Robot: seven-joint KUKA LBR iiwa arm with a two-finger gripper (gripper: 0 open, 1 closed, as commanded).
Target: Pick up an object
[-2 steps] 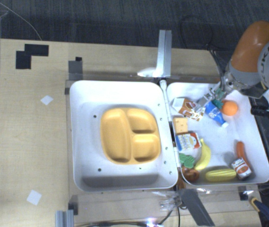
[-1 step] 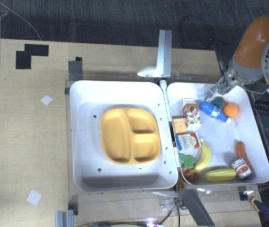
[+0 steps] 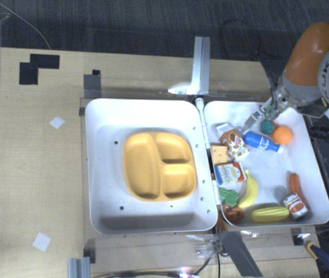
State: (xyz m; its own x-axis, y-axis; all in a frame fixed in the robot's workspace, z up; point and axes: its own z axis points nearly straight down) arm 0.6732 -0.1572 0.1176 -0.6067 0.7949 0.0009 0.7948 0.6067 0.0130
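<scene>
Looking down on the bench, you have the claw (image 3: 267, 112) low at the far end of the right bin (image 3: 318, 172), hanging from the grey arm (image 3: 315, 62) that reaches in from the right. That bin holds the loose pile, so this is where a pick would happen. Just ahead of the claw, toward you, lies a blue bottle (image 3: 262, 142); an orange ball (image 3: 282, 134) sits right beside it and a small teal piece (image 3: 267, 126) lies almost under the tip. Farther from the claw you find a brown-and-white packet (image 3: 234, 143), a yellow banana (image 3: 249, 191), a red sausage (image 3: 294, 183) and a small can (image 3: 295, 206). Well off to the claw's other side, the left bin (image 3: 103, 155) carries a yellow divided tray (image 3: 158, 165), sitting flat as a likely drop spot.

The claw's tips are too small and blurred to read, so you cannot tell its spread. Nothing visibly sits in its grip; it looks nearest the teal piece, contact unclear.
</scene>
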